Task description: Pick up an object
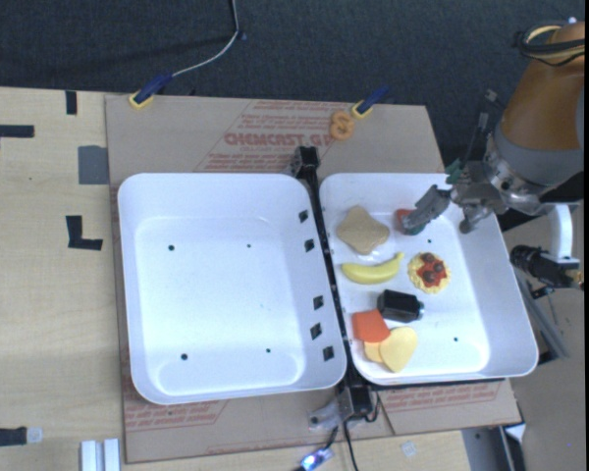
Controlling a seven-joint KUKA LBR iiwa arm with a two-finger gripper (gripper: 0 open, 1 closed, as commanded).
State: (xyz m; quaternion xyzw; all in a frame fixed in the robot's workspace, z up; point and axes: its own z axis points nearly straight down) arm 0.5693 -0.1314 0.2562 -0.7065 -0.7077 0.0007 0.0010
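Overhead, the hand [442, 207] hangs over the far part of the right bin [491, 292], its fingers apart around nothing, just beside a small red piece [404, 216] (too small to name). Nearer lie a bread slice [361, 231], banana [371, 269], fruit tart [429, 272] and black block [400, 306].

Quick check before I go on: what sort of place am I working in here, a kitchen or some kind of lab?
Most likely a robotics lab bench, not a kitchen: two white bins sit clamped on a cardboard sheet, the food is toys such as a banana, and a cable trails over dark carpet.
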